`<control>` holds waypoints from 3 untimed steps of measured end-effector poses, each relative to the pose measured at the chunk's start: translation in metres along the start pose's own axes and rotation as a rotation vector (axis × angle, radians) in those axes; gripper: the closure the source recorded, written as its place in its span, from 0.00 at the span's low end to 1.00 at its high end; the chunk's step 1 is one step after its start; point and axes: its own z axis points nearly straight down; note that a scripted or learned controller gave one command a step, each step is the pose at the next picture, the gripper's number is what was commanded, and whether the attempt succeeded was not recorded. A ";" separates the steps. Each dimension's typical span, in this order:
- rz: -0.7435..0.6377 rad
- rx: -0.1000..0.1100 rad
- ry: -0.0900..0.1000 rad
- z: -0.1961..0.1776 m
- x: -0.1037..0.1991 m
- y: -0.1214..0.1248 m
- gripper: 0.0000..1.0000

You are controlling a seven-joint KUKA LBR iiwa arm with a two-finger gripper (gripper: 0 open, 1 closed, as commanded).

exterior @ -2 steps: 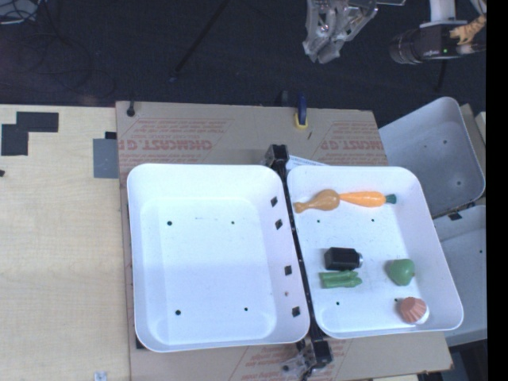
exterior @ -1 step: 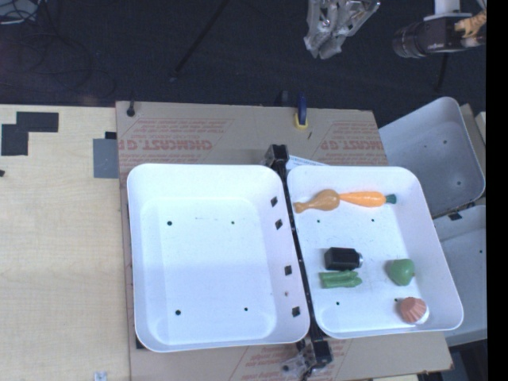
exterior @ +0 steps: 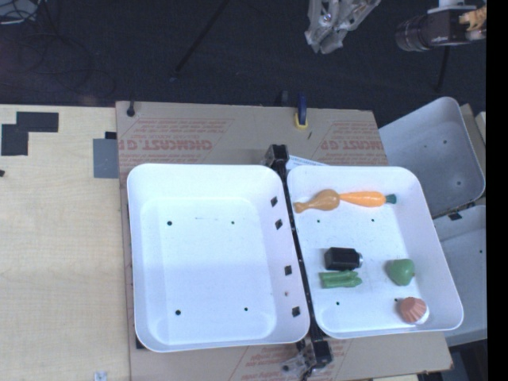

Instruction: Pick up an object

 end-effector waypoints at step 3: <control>-0.016 -0.021 0.001 -0.028 0.005 0.002 1.00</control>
